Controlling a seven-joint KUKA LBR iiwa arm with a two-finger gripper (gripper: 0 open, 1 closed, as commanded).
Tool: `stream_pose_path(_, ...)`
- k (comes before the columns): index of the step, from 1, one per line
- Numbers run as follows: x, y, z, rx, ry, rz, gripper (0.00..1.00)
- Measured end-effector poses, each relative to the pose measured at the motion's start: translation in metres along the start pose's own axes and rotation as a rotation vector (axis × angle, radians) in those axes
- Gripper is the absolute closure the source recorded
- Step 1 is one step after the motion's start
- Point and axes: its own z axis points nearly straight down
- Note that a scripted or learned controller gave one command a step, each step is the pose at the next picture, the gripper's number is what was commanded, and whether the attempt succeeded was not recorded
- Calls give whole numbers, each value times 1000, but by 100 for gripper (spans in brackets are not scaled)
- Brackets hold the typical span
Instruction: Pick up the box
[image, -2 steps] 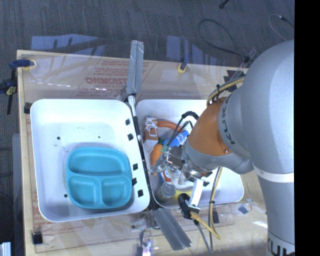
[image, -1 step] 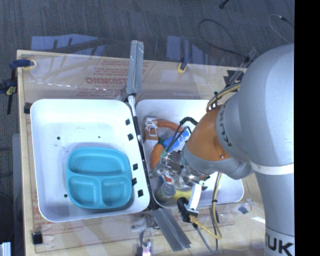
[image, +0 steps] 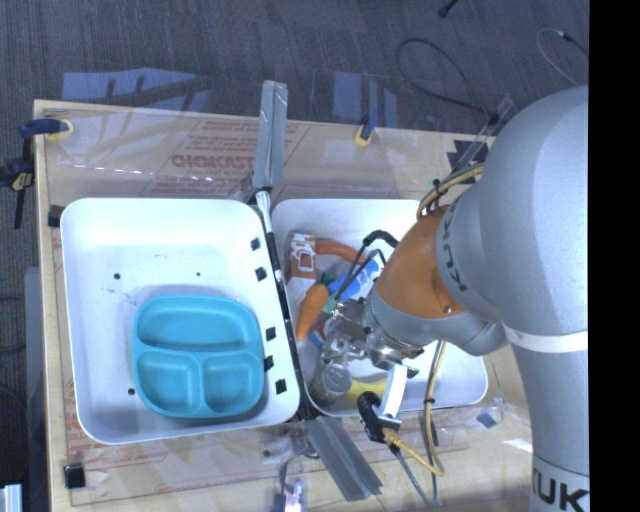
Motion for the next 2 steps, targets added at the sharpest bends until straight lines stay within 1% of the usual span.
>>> stream_pose_path(1, 82, -37, -90, -2, -1, 19, 100)
stream_pose_path(2, 55, -26, -131, -2, -2, 379, 100)
